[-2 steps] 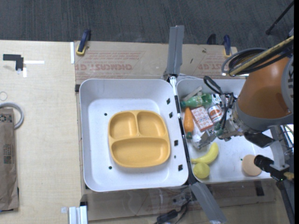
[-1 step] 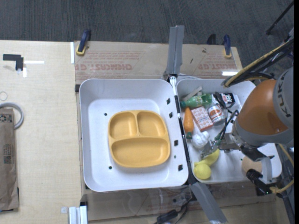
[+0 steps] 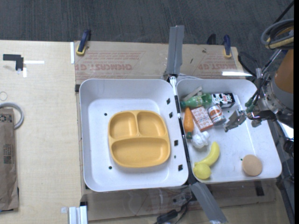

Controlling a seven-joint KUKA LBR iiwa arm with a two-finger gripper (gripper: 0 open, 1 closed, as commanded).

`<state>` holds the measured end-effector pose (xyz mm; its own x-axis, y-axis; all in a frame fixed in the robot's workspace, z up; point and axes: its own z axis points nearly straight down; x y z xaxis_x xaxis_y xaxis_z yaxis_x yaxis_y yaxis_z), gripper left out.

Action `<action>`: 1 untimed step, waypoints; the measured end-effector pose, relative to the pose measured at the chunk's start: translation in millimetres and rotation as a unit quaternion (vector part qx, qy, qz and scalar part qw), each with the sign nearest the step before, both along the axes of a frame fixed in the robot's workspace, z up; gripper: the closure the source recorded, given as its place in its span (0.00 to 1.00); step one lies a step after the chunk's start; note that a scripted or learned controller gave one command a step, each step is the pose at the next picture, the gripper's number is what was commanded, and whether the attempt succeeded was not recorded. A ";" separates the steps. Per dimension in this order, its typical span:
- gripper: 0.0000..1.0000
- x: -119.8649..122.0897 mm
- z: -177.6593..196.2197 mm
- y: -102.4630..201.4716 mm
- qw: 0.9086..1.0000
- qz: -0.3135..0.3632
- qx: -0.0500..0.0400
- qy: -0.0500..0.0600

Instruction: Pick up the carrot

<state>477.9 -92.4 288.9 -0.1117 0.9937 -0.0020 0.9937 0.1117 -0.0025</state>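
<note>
The carrot [image 3: 188, 120] is a short orange piece lying upright along the left wall of the right bin [image 3: 261, 146], just below a green item. My gripper [image 3: 233, 120] hangs over the middle of that bin, to the right of the carrot and apart from it, beside a small red can [image 3: 216, 114]. Its fingers point down and left and look slightly parted, with nothing between them.
The right bin also holds a green packet [image 3: 197, 99], a red-and-white box [image 3: 202, 119], a black-and-white box [image 3: 223, 99], a white bulb [image 3: 200, 139], a banana [image 3: 212, 154], a lemon [image 3: 202, 171] and a tan egg-like ball [image 3: 252, 165]. The left bin [image 3: 93, 125] holds a yellow divided plate [image 3: 138, 138].
</note>
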 end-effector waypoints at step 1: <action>0.00 5.5 10.1 -79.1 1.000 0.009 0.000 0.000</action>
<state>483.4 -171.4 299.0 -0.1288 0.9917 -0.0020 0.9917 0.1288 -0.0023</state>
